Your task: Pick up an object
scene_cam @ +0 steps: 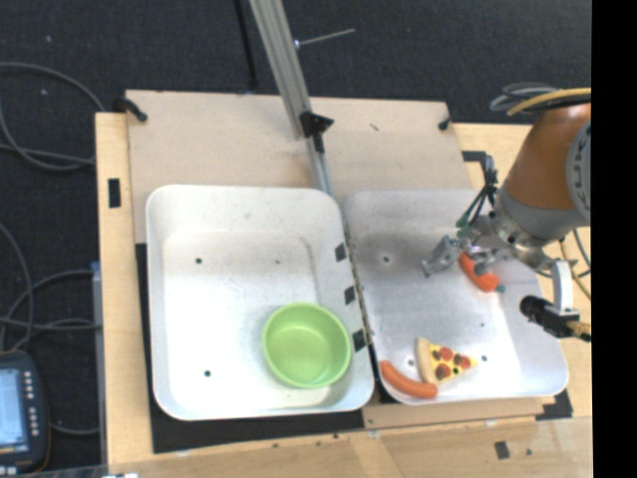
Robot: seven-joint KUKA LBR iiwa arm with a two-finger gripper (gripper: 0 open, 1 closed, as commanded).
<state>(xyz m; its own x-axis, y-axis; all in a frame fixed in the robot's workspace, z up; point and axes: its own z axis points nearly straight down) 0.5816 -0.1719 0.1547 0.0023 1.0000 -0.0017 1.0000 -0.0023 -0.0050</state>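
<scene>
The grey arm with its orange band reaches into the right bin (393, 222) from the right. Its gripper (460, 260) hangs low over the middle right of that bin. A small orange carrot-like piece (481, 275) lies right at the gripper's tip, partly covered by it; whether it is gripped cannot be made out. A toy pizza slice (443, 361) and a red sausage (408, 380) lie at the bin's front edge, well in front of the gripper. In the left bin (199, 227), a green bowl (307, 345) stands upright at the front right.
A slanted aluminium pole (284, 58) rises from the back, ending between the two bins. Cables and a black fitting (545, 313) hang off the arm at the right bin's right rim. The bench edge runs along the front.
</scene>
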